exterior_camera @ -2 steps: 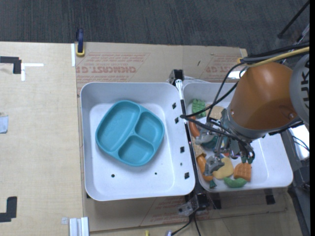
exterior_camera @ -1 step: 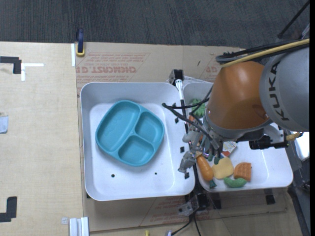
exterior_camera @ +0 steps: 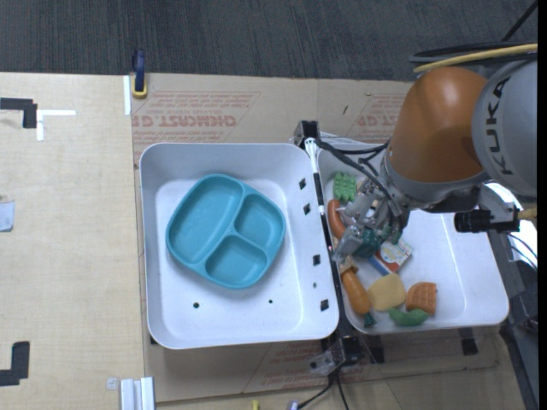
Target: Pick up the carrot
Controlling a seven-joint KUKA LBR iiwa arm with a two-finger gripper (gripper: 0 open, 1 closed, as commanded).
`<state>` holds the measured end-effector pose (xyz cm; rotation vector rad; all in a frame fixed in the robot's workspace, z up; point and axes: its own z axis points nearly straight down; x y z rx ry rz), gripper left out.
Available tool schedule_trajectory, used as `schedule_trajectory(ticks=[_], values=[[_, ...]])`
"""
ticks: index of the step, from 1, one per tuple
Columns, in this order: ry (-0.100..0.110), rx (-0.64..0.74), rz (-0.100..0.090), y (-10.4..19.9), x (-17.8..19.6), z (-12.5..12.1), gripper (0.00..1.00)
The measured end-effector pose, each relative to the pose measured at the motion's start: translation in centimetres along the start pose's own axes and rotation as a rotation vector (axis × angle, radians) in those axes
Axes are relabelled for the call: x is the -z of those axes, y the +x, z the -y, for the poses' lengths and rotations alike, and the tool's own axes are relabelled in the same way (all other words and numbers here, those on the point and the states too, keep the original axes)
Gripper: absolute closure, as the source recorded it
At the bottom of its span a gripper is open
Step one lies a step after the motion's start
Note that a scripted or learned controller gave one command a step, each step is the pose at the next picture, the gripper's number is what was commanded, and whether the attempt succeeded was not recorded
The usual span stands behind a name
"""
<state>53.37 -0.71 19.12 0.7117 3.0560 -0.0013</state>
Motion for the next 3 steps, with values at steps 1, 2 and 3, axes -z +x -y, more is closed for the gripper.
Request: schedule_trajectory(ticks=[1, 2, 3], values=[[0.001, -0.406, -0.001, 2.9, 0.0, -5.3, 0.00], [0.001, -0.401, 0.003, 2.8, 0.8, -5.3, 1.00], [0.005, -0.612, -0.005, 6.3, 0.0, -6.9, 1.00]])
